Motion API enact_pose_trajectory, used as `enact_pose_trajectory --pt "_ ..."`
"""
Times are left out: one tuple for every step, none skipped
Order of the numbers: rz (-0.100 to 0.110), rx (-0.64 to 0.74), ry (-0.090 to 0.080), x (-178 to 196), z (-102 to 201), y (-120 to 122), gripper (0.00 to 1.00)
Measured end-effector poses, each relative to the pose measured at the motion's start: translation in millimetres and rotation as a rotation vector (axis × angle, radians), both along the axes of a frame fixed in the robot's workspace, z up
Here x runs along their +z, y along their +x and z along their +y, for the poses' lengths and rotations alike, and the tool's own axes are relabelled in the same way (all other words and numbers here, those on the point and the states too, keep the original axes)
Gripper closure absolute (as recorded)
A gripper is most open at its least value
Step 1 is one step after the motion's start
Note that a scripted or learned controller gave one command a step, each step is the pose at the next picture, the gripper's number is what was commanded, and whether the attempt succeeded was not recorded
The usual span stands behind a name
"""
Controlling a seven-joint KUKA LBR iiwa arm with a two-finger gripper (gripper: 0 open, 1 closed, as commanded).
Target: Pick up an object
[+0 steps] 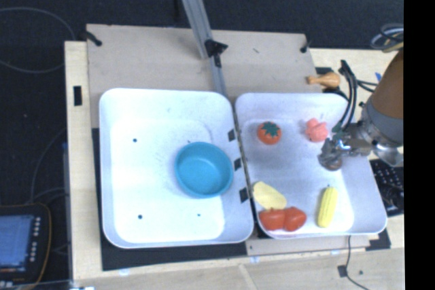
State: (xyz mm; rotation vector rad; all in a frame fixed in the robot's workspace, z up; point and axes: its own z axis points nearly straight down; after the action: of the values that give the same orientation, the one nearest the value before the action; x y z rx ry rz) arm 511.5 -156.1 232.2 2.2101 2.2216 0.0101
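Over the right bin [360, 217], toward its 3 o'clock edge, the gripper [331, 158] hung above bare white floor, the grey arm [387, 109] reaching in from the right. Whether it was open or closed I could not tell; it showed as a dark blur seen from above, and nothing was visibly in it. A pink object [315, 129] (possibly a toy fruit) lay just beside it at 11 o'clock. A red tomato [269, 133] sat at 9 o'clock from the gripper, well apart. A yellow corn cob [327, 206] lay at 6 o'clock, near the bin's front edge. A yellow piece [270, 196] and a red pepper [283, 219] lay close together at the bin's 7 o'clock corner. In the left bin [122, 146] sat a blue bowl [203, 169], right of centre.
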Motion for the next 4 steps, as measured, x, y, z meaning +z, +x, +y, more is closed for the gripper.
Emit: enact_pose_trajectory --pt "0.005 0.002 0.000 22 -1 2 1.00" --pt "0.007 0.005 0.003 30 50 3 1.00" --pt "0.012 0.004 0.003 17 101 -4 1.00" --pt "0.013 0.005 0.005 24 159 -10 1.00"
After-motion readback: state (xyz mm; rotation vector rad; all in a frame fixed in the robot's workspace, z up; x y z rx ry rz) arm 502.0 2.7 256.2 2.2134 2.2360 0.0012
